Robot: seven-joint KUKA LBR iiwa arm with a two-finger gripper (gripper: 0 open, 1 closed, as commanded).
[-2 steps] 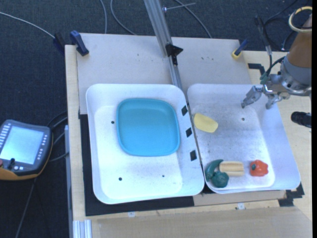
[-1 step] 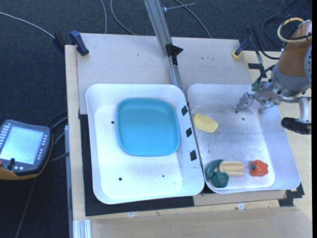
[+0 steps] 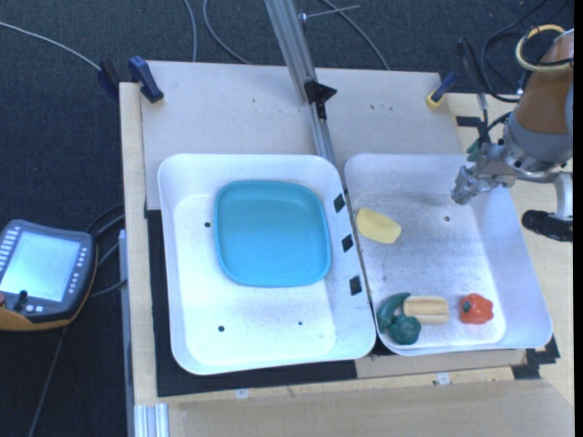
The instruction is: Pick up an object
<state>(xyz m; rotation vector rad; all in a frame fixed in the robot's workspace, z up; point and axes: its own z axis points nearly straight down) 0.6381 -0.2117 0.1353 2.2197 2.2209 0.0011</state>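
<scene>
On the bench point(image 3: 228, 98): two shallow white bins sit side by side, with a slanted metal rail point(image 3: 293, 39) running down to the seam between them.
Left bin point(image 3: 182, 244): holds a turquoise square plate point(image 3: 271, 233), lying flat near its middle.
Right bin point(image 3: 492, 244): holds four small objects; its upper right part lies under the arm.
Arm point(image 3: 547, 107): grey with an orange band, reaching in from the right edge over the right bin's upper right corner.
Teach pendant point(image 3: 41, 271): lies on the dark floor to the left of the bench, screen up.
Gripper point(image 3: 465, 189): hangs over the bin's upper area, well apart from every object; I cannot tell how wide it stands, and nothing shows between its tips.
Yellow piece point(image 3: 377, 226): lies near the right bin's left wall, just beside the seam.
Tan block point(image 3: 426, 309): lies along the bin's near edge, between the green and red items.
Green pepper toy point(image 3: 398, 320): touches the tan block's left end, in the near left corner.
Red tomato toy point(image 3: 475, 309): sits just right of the tan block.
</scene>
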